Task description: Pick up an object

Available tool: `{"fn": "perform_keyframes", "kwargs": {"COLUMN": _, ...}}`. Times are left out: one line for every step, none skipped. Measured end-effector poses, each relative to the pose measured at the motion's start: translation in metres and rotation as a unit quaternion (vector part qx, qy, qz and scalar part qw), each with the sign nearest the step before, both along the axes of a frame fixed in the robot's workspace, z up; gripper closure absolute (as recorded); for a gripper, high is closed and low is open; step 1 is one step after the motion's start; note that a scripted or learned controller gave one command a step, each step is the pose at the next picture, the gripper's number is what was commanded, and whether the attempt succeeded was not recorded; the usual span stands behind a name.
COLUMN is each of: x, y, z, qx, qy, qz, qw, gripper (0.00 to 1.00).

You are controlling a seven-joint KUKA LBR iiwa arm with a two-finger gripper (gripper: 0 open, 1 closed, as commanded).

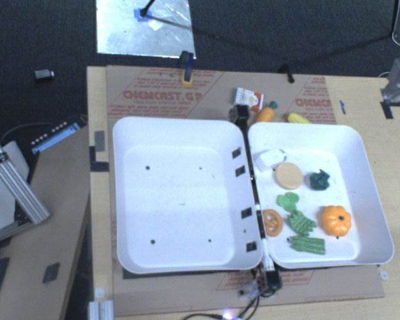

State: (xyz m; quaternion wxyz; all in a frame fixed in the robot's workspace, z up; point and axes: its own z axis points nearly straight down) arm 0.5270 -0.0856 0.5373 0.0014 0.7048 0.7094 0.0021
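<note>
The right bin (360,152) holds several toy foods. An orange pumpkin (336,220) sits near its right wall, with a dark green broccoli piece (319,179) above it. A tan round disc (289,175) lies beside a white piece (270,157). Lower down are a light green piece (288,201), a brown pretzel (273,222), a ridged green piece (301,223) and a green bean pod (307,245).
The left bin (127,179) adjoins the right one along a black-clipped seam. Behind the bins on the cardboard lie a small carton (248,98), a carrot (265,114) and a yellow piece (297,119). A grey metal part (397,84) stands at the far right.
</note>
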Motion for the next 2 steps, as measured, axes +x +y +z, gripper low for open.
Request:
{"fn": "perform_keyframes", "kwargs": {"x": -0.039, "y": 0.028, "z": -0.157, "qx": 0.0007, "qy": 0.010, "qz": -0.002, "qw": 1.0000, "gripper": 1.00}}
{"fn": "perform_keyframes", "kwargs": {"x": -0.013, "y": 0.030, "z": -0.036, "qx": -0.0013, "qy": -0.006, "qz": 0.000, "qw": 1.0000, "gripper": 1.00}}
